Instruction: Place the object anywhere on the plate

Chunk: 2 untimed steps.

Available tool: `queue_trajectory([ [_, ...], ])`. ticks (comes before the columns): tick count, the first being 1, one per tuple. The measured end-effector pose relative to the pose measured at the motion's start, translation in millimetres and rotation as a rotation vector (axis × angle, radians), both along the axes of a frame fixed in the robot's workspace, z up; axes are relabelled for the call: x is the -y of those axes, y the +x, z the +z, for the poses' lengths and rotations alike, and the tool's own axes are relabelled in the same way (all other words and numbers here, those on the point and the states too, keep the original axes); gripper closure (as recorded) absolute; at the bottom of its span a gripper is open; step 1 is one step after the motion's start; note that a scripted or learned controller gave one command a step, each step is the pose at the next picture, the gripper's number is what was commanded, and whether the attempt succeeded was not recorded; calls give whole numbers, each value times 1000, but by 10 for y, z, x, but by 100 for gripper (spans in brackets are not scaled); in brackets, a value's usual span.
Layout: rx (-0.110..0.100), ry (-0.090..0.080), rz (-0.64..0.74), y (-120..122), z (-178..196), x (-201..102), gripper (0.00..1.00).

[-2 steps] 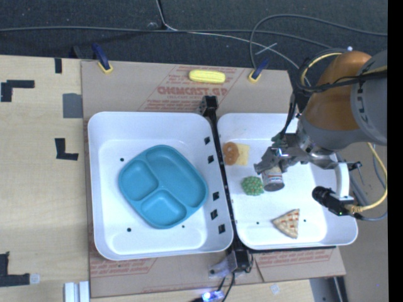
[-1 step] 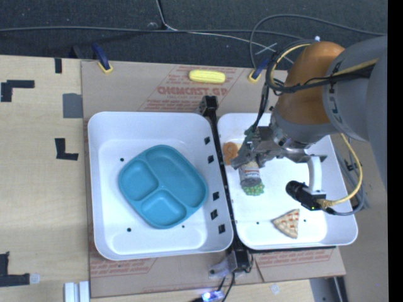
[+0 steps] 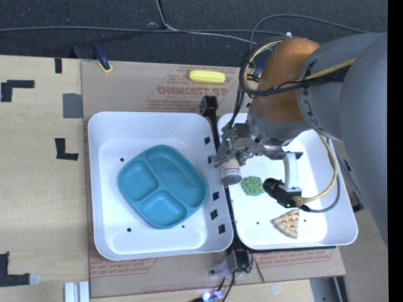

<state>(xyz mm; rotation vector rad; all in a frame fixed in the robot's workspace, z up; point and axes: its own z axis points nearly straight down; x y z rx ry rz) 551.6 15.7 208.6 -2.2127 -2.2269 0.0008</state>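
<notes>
A blue divided plate (image 3: pixel 162 185) lies in the left bin (image 3: pixel 104 143). My gripper (image 3: pixel 229 161) hangs over the left edge of the right bin (image 3: pixel 327 231), close to the wall between the bins. A small can (image 3: pixel 231 173) with a grey end and a reddish label sits between its fingers, tilted and lifted off the bin floor. The plate is to the left of the gripper, about a hand's width away.
In the right bin a green knobbly object (image 3: pixel 252 185) lies just right of the can, and a pizza slice (image 3: pixel 287 223) lies near the front. A yellow corn-like object (image 3: pixel 206 76) rests on the cardboard behind the bins.
</notes>
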Motion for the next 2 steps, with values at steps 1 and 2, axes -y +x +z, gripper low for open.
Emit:
queue_trajectory([
  [1, 1, -1, 0, 3, 158, -521, 100],
  [2, 0, -2, -1, 81, 46, -1050, 100],
])
